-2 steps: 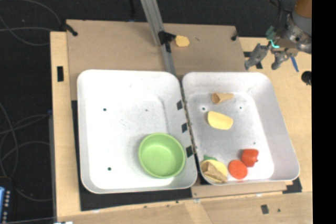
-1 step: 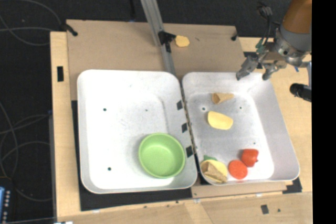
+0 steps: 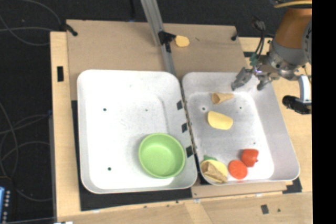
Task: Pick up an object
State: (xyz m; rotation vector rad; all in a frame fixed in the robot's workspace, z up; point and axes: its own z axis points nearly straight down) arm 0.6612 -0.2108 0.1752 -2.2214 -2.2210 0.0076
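The tool (image 3: pixel 251 80) hovers with its two fingers spread open and empty over the right bin's (image 3: pixel 273 128) far edge. Just below-left lies a tan cone (image 3: pixel 221 97), then a yellow lump (image 3: pixel 219 120) beyond it.

Arm reaching in from the right, pincer spread

The arm (image 3: pixel 292 34) is seen entering at the upper right, its orange band above the grey wrist. The wrist is angled down and to the left. The pincer (image 3: pixel 251 81) is carried low at the end of it, its two fingers (image 3: pixel 240 80) held apart, and nothing is seen between them.
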